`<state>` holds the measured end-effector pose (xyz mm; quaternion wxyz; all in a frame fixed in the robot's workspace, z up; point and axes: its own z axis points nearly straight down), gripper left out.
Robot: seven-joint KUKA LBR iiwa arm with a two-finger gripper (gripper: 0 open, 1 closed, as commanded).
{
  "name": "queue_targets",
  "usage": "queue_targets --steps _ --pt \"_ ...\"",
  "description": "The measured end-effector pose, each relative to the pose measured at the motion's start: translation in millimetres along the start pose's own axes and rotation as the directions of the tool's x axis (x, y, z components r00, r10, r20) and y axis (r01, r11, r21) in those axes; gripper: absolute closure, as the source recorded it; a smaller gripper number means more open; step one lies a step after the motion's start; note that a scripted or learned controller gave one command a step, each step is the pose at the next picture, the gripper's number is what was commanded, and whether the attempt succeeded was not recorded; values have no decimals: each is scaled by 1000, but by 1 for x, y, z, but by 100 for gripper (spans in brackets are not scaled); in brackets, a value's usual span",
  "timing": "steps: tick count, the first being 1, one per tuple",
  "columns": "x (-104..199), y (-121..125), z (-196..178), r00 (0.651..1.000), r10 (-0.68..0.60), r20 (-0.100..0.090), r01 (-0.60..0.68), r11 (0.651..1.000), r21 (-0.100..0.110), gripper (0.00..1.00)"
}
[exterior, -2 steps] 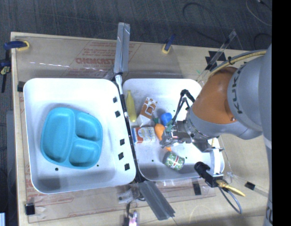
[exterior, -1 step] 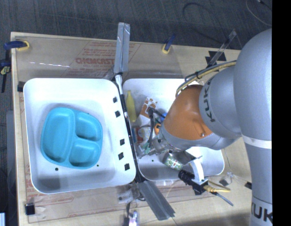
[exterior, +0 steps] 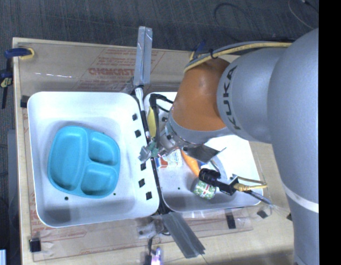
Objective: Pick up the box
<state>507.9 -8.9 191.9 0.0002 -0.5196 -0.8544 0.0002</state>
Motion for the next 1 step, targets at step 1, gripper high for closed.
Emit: queue_targets --steps 1 --pt "-68 -70 -39 947 321 1 -321 947 0 100"
